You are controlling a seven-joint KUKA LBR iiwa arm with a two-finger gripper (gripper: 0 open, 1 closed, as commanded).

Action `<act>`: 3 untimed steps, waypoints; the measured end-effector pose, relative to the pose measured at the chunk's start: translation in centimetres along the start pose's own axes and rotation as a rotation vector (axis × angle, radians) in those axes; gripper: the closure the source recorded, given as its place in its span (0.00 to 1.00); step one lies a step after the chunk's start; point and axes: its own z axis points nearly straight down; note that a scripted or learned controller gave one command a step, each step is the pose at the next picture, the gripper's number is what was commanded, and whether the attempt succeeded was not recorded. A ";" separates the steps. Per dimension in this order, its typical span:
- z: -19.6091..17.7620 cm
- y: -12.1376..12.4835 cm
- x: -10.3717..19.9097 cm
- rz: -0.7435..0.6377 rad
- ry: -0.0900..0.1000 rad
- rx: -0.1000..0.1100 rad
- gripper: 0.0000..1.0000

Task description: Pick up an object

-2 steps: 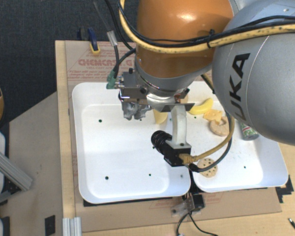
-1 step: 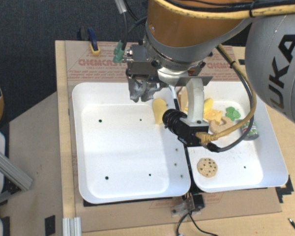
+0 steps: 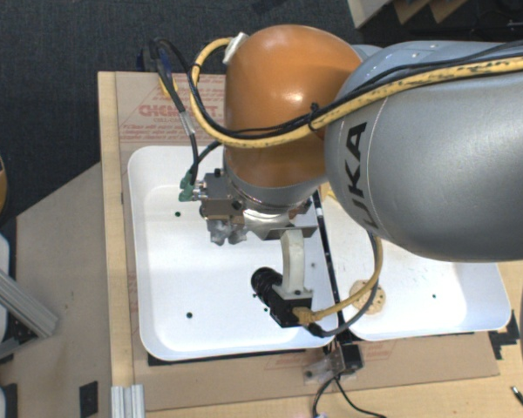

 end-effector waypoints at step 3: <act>-2.4 0.0 0.1 -0.001 0.002 -0.002 1.00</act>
